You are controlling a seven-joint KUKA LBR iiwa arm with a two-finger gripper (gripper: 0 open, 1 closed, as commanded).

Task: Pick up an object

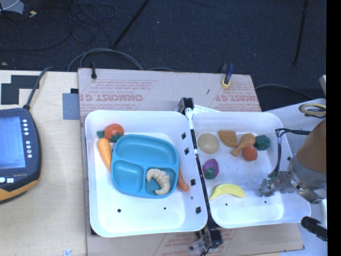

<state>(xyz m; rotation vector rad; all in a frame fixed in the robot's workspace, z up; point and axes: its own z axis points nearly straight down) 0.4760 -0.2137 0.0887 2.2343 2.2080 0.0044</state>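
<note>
We take the yellow banana (228, 191) as the nearest candidate object: it lies flat on the floor of the right bin (250, 220), toward its front-left, with nothing gripping it. The gripper (268, 188) sits low over the same bin's right side, near the banana but apart from it; we cannot tell how it is set. The grey arm (311, 167) enters from the right edge.

Behind the banana we note a purple piece (210, 168), a beige round piece (208, 143), an orange wedge (228, 138), a drumstick (242, 143), a red ball (249, 154) touching the drumstick, and a dark green piece (261, 142).

The left bin (138, 223) holds a blue divided plate (141, 156) with a shrimp (159, 180) in its front right compartment, a carrot (105, 152) and a tomato (113, 132) beside the plate. A teach pendant (16, 151) rests at far left.
</note>
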